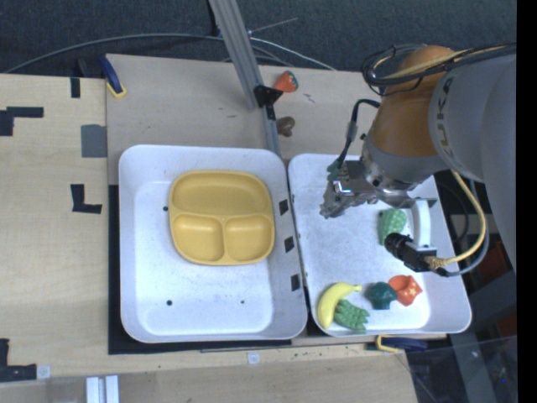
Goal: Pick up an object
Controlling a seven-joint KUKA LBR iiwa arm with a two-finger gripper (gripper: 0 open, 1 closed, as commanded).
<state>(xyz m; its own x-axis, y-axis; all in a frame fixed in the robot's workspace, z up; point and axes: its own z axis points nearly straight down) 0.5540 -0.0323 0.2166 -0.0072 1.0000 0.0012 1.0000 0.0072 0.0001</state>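
My gripper (334, 201) hangs over the upper middle of the right bin (352, 254), above bare floor, with nothing visible between its fingers. A yellow banana (330, 297) lies at the bin's front left with a green bumpy toy (351, 316) against it. A dark teal toy (380, 295) and a red-orange toy (406, 289) sit just right of those. A light green toy (391, 224) lies to the gripper's right, partly under the arm.
The left bin (143, 250) holds a yellow divided plate (221, 217). A grey pole (237, 36) slants down to the bins' back edge. Small orange and brown items (287, 81) lie on the bench behind the bins. A black cable fitting (404, 250) sticks out below the wrist.
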